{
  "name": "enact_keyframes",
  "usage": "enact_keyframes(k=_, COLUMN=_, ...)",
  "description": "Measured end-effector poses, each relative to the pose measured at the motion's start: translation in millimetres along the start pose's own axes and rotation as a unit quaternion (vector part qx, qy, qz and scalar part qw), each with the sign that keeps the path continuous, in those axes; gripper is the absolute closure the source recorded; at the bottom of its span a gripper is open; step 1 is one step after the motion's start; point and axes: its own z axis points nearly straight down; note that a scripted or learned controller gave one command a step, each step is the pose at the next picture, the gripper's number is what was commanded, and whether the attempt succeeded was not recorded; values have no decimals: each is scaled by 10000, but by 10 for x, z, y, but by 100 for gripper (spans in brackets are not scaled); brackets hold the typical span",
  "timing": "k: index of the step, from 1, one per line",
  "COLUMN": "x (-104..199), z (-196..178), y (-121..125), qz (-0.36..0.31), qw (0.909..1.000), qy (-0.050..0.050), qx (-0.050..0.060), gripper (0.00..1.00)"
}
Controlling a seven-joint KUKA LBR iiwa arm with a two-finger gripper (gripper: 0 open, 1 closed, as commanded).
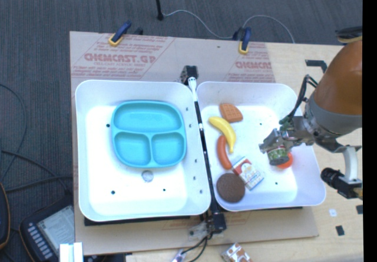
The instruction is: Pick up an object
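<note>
- Left bin [88, 137]: white, shallow; carries a blue divided tray [148, 133] with three compartments, lying flat near the middle. No part in the present step; best left alone.
- Centre divide: two bin walls touching, a thin white rod along the seam.
- Right bin [306, 193], left half: waffle-shaped toy [231, 113] at top, banana [225, 131] just below it, sausage [224, 153] beside the banana, small printed box [248, 173] tilted, brown round cookie [230, 187] at the near wall. Closely packed; poor candidates without clearance.
- Right bin, right half: small orange-red item [285, 162], apart from the cluster, directly under the gripper [277, 150]. Likeliest pick, judged by position.
- Jaws: low over that item, a greenish-grey mass at the tips; spread or pressed together cannot be told, nor whether anything is pinched.
- Advice: centre over the item, descend straight, close only once both tips straddle it, lift vertically clear of the bin wall.
- Bench [147, 55]: board clamped at the far edge.
</note>
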Motion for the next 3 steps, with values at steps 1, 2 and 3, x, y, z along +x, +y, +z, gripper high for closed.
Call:
enact_keyframes(k=1, x=2, z=-96, y=8, qz=-4, qw=10000, qy=-1, qx=-5, gripper=100)
enact_keyframes(k=2, x=679, z=-273, y=-20, qz=2, qw=10000, qy=3, qx=6, gripper=100)
enact_keyframes(k=3, x=1235, z=-36, y=-23, qz=5, qw=10000, qy=1, qx=13, gripper=100)
